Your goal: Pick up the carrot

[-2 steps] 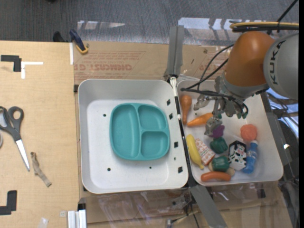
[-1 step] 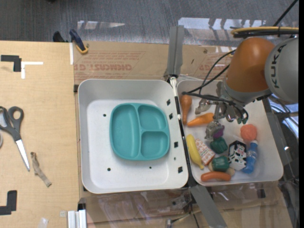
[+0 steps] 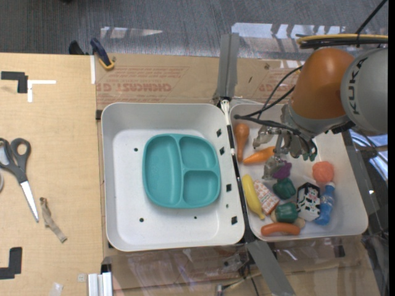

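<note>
The carrot (image 3: pixel 259 156) is a small orange tapered piece lying on its side in the right bin (image 3: pixel 353 222), near the bin's left wall, with its tip pointing left. My gripper (image 3: pixel 290 148) hangs low just to the right of the carrot's thick end, under the orange wrist band (image 3: pixel 321 82). I cannot tell whether it touches the carrot. A second orange-brown piece (image 3: pixel 241 132) lies just above and left of the carrot.
Crowded below the carrot are a purple toy (image 3: pixel 282 168), a yellow banana (image 3: pixel 252 195), green pieces (image 3: pixel 285 190), a red sausage (image 3: pixel 279 229), a cow-patterned item (image 3: pixel 308 201), a blue bottle (image 3: pixel 326 202) and an orange ball (image 3: pixel 323 171). The left bin (image 3: pixel 117 214) holds a teal divided plate (image 3: pixel 182 170).
</note>
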Robot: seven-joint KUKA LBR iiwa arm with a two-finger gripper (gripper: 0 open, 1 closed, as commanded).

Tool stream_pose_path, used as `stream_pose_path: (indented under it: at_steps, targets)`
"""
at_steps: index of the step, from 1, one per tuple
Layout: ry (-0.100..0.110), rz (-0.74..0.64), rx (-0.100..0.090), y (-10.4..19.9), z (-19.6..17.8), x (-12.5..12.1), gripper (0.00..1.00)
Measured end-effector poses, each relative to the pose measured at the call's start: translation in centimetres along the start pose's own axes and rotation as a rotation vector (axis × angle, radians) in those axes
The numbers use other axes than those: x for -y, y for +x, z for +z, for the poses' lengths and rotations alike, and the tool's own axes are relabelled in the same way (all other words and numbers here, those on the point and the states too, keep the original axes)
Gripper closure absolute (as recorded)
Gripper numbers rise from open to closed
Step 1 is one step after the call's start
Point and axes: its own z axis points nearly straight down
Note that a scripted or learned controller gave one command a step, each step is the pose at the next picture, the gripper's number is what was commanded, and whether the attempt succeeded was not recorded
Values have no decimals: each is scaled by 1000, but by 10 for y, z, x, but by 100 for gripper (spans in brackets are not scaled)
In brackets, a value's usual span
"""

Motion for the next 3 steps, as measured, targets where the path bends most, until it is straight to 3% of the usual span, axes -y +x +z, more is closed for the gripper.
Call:
stream_pose_path:
  at_steps: [2, 3]
  targets:
    - [0, 189, 1, -2, 0, 4, 0]
    - [1, 139, 3, -13, -1, 2, 0]
